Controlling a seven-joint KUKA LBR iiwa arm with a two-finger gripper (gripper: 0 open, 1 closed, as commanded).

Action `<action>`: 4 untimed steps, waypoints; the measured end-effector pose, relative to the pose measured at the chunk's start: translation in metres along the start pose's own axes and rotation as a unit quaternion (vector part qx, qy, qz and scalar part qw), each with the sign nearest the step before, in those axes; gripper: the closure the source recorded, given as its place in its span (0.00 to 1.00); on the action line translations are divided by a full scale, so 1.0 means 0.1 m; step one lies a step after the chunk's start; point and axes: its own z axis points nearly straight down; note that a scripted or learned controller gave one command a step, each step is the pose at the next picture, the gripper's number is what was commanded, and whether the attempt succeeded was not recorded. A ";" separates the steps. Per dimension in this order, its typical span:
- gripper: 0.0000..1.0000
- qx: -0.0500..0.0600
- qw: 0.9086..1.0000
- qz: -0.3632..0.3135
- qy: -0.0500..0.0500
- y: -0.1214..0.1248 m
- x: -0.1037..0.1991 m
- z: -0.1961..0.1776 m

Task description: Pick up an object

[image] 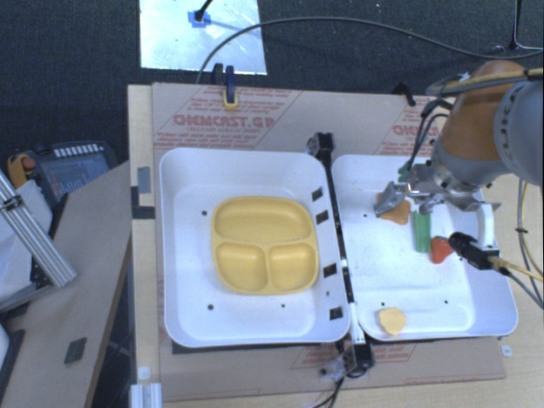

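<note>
Right bin (476, 317), green stick (422, 231) lying lengthwise near-to-far, beside jaws (396, 201)

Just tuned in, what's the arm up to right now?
The arm has its gripper down in the right bin, right at an orange piece. A green stick and a red piece lie beside it, a pale yellow piece near the front edge. The left bin holds a yellow divided tray.
</note>
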 end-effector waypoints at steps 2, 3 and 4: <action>0.00 -0.002 1.000 0.001 0.000 0.00 -0.02 0.66; 1.00 -0.003 1.000 0.000 0.000 0.01 -0.03 0.55; 1.00 -0.004 1.000 -0.001 0.000 0.00 0.04 0.09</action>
